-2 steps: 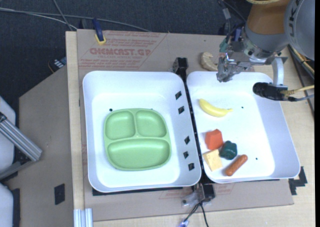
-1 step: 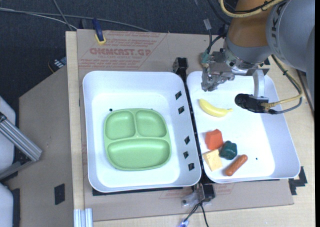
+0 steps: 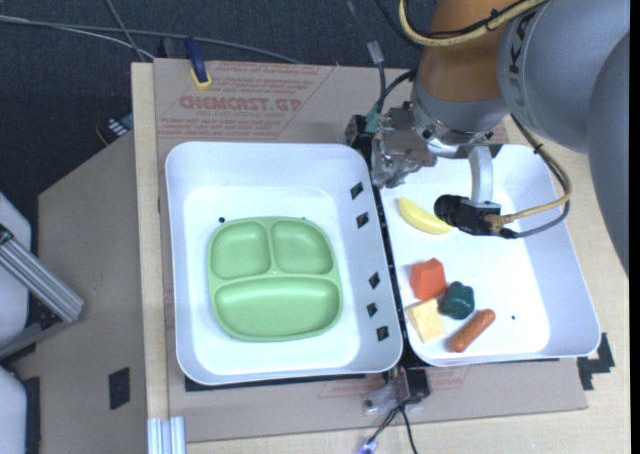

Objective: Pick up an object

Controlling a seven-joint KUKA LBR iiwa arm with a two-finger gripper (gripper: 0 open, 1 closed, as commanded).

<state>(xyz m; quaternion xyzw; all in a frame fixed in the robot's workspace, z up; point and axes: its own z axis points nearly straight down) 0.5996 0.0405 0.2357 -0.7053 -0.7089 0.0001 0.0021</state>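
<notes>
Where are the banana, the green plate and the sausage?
banana [image 3: 422, 216]: camera view, right bin, middle of its yellow body.
green plate [image 3: 274, 277]: camera view, left bin, on the ridge between its compartments.
sausage [image 3: 472, 331]: camera view, right bin near the front, middle of its length.

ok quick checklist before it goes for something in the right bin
1. Targets present: ok. banana, red block, teal piece, yellow block and sausage lie in the right bin.
2. hand above the bin: not ok, it hangs over the bin's far left corner.
3. Finger state: cannot tell.
4. Object held: not ok, none seen.
5. Spacing: not ok, four items cluster; banana lies apart.
6. green tray out of the way: ok, left bin.
</notes>
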